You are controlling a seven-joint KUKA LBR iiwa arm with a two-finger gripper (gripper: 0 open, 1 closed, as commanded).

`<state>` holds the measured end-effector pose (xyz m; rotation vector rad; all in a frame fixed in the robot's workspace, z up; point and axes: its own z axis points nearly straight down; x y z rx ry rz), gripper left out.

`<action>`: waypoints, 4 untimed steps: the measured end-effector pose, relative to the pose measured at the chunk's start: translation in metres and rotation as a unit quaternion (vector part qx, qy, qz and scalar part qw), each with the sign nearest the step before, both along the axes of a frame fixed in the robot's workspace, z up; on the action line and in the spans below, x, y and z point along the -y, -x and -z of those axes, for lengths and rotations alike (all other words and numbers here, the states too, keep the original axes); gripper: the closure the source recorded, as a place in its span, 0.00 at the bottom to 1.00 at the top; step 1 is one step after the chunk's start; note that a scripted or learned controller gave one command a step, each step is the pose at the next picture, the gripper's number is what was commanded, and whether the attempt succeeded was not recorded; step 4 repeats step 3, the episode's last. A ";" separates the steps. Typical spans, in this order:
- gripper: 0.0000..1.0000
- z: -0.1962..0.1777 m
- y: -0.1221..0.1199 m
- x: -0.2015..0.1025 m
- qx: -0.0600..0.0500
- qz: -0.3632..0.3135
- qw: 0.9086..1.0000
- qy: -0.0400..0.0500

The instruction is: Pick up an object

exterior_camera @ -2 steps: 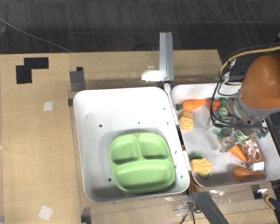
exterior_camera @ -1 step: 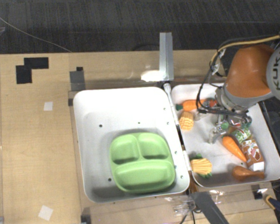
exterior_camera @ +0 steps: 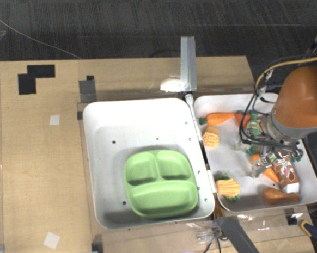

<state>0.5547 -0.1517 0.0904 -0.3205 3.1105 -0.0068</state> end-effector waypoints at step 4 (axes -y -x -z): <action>0.00 -0.001 0.050 -0.030 0.005 -0.004 1.000 0.002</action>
